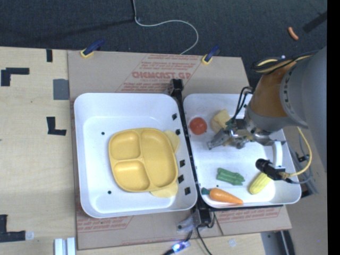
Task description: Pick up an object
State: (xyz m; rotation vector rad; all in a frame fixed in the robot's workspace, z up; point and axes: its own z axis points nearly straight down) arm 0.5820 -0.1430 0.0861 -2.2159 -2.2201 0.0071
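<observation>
Grey end effector (217,141) over right bin (287,195), near red tomato (198,125), carrot (225,196) apart

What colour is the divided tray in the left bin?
Yellow: the divided tray shows it best in the camera view.

Evenly lit from above, a little soft throughout.

Bright on the two white bins (85,142), near washed out along their rims, with faint glare on the floors. Dim and grainy over the dark carpet (64,9) at the top. Soft short shadows under the yellow tray (142,159) and beneath the arm (276,97), falling down-left. Blurred on the arm's grey bulk at the right edge, close to the lens. Slightly bowed along the bench (32,158) edges toward the corners.
</observation>
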